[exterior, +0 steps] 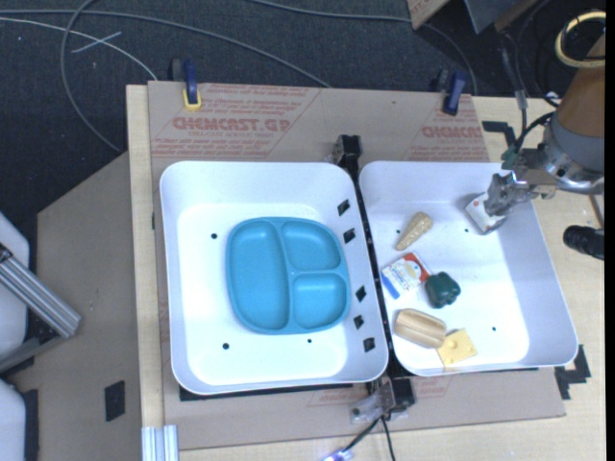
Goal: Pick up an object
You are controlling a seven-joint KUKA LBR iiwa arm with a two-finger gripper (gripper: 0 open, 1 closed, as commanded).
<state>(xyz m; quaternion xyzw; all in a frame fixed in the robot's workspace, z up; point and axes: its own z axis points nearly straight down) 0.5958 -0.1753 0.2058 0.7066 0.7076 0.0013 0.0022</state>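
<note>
Here the grey arm (577, 133) reaches in over the right-hand shallow white bin (524, 286), and its gripper (487, 211) hangs low near that bin's far right corner, above bare white floor. Whether the gripper is spread or pressed together I cannot tell from this slanted view, and nothing can be seen caught in it.

The loose things are all in this same bin, probably so that one reach can serve any of them. A tan cone-shaped piece (415, 229) lies nearest the gripper, towards the bin's left wall and a little nearer the front. A small white packet with red and blue print (404, 275) sits in front of the cone, with a dark green rounded lump (442, 289) just beside it. A tan roll-shaped block (420, 327) and a yellow wedge (457, 347) lie side by side against the front edge.

The left-hand white bin (192, 257) holds a blue divided plastic plate (288, 275) at its middle, well apart from the gripper.

No object appears to be picked yet. I judge the cone the likeliest target, and the gripper would have to shift left and frontward to stand over it.
</note>
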